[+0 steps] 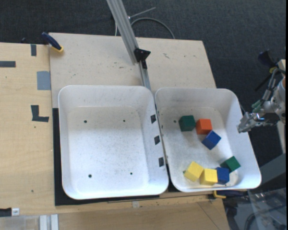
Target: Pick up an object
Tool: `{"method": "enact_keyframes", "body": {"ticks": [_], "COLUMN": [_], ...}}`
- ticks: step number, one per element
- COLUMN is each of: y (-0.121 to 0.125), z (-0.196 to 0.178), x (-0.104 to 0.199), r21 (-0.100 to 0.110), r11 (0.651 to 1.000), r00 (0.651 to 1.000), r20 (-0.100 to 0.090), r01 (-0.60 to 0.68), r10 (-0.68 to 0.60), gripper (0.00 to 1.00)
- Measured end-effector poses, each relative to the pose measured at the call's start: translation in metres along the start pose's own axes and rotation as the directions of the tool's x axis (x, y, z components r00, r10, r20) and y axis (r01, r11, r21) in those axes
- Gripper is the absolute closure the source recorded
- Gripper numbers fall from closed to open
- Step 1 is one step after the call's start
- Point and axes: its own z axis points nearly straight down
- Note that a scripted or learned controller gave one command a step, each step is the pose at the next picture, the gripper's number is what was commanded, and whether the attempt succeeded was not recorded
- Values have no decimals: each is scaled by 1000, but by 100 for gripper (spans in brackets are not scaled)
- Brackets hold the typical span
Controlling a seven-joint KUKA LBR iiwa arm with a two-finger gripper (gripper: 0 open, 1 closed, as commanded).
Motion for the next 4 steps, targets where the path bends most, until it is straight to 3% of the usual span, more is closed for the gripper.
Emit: {"method": "enact_keyframes", "body": {"ticks": [2,4], "y": [42,88], "z": [-7,25], "x": [93,192], "r21": [4,6], "r11": [1000,1000], "r00": [1000,1000], "r20": [-3,-2], "r01": [4,5], "r10": [-4,-5], "gripper": [100,100]}}
